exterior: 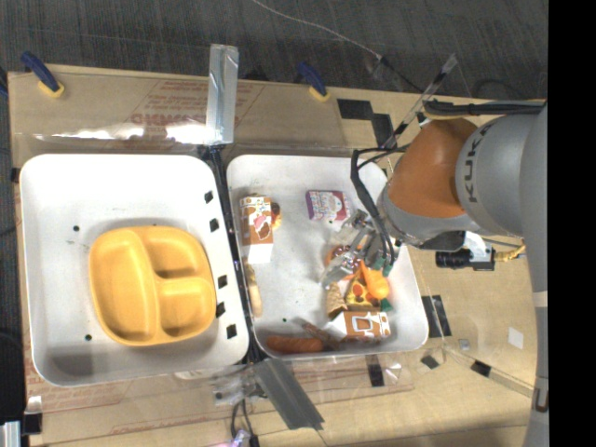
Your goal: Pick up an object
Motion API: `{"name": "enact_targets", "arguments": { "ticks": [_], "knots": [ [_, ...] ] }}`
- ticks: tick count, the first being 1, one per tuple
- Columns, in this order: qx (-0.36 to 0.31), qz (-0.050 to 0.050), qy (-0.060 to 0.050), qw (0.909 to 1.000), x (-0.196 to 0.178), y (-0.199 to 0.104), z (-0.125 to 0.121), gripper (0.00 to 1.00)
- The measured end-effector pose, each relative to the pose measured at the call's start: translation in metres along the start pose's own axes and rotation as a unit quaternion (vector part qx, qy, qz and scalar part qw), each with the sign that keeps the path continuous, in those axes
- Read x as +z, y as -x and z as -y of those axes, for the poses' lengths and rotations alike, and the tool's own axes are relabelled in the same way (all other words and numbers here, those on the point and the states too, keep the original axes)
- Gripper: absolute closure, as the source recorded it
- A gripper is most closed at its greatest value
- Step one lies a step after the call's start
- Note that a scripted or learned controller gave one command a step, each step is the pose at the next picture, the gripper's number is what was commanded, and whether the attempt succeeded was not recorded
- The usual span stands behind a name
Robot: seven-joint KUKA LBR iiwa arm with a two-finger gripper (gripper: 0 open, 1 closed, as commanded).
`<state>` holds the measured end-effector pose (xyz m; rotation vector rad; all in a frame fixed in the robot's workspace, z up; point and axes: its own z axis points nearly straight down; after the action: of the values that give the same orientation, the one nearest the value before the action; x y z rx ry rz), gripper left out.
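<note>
My gripper [352, 254] reaches down into the right bin [289, 277], over a cluster of small items near its right wall. Just below it lie an orange toy piece [372, 287] and a small brown carton with white windows [365, 324]. A purple and white pouch [325, 203] lies up and left of the gripper. A brown snack carton [258, 220] rests near the bin's left wall. A reddish sausage [296, 344] lies along the bin's front wall. The arm's wrist hides part of the cluster.
The left bin [56, 194] holds a yellow divided plate [151, 283]. The arm's orange band [426, 175] and grey body overhang the right bin's right rim. Cables run above the arm. Blue clamps [42, 73] sit on the cardboard at the back.
</note>
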<state>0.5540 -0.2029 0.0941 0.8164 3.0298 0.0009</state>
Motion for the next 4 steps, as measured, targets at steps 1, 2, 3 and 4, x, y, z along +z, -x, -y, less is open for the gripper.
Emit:
{"name": "enact_targets", "arguments": {
  "ticks": [1,2,3,4],
  "knots": [
    [0.006,0.0,0.001,1.0,0.001,-0.059,0.012,0.0],
    [0.097,-0.003,-0.001,0.9952,0.003,-0.098,-0.013,0.0],
    [0.042,-0.001,0.0,0.9991,0.002,-0.021,-0.077,0.0],
    [0.148,-0.002,-0.001,0.989,0.001,-0.055,0.009,0.0]
  ]
}}
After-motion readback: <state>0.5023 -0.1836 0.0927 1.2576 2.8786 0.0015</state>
